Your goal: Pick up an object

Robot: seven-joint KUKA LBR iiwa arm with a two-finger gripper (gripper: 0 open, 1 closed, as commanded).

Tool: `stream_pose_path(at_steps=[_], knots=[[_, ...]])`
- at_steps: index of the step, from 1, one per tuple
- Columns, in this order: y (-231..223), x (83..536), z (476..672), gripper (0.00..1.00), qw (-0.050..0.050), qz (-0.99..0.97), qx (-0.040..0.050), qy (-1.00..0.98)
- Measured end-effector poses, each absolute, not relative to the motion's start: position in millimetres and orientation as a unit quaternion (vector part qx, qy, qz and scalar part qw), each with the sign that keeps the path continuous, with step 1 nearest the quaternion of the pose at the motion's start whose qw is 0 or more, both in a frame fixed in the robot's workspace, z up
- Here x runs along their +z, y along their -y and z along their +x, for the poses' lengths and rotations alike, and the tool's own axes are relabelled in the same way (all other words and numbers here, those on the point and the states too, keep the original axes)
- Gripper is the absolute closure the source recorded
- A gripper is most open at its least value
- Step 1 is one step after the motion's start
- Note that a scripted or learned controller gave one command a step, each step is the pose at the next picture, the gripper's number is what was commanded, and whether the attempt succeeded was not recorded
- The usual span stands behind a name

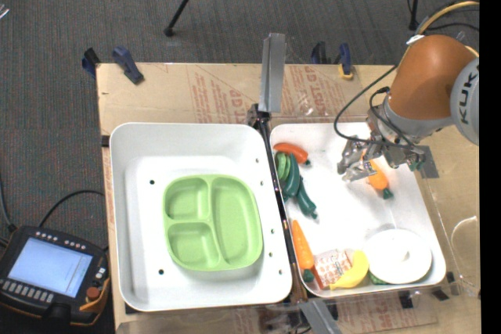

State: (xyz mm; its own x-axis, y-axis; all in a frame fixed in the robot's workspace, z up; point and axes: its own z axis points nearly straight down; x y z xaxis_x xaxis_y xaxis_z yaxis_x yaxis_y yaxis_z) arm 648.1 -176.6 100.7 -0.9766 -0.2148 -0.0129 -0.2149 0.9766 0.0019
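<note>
Camera view: looks down on two white bins side by side on the brown counter point(196, 90).
Left bin point(133, 145): holds a light green plastic plate with three sections point(213, 224).
Right bin point(344, 207): holds the toys to pick from.
Tool point(362, 165): low in the right bin, near its back, under the grey arm with the orange band point(429, 82).
Tool state: cannot tell if apart or together, too small and dark.
Closest thing: small orange toy point(379, 180), just beside the tool, maybe touching.
Held or not: cannot say, not seen between the tips.
Risk one: could slide off the orange toy and come up with nothing.
Risk two: could push the toy away toward the round white lid point(399, 254).
Hard to see: shape of the orange toy, partly under the tool.
Also mixed up: green bean-like toys point(293, 180), orange carrot toy point(301, 242), yellow toy point(356, 270) and red-and-white packet point(333, 266), crowded by the bin's near and left walls.
</note>
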Motion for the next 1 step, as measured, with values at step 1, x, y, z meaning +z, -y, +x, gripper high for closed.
stream_pose_path(at_steps=[1], knots=[[151.7, 187.7, 647.9, 1.00, 0.007, -0.106, -0.0009, -0.994]])
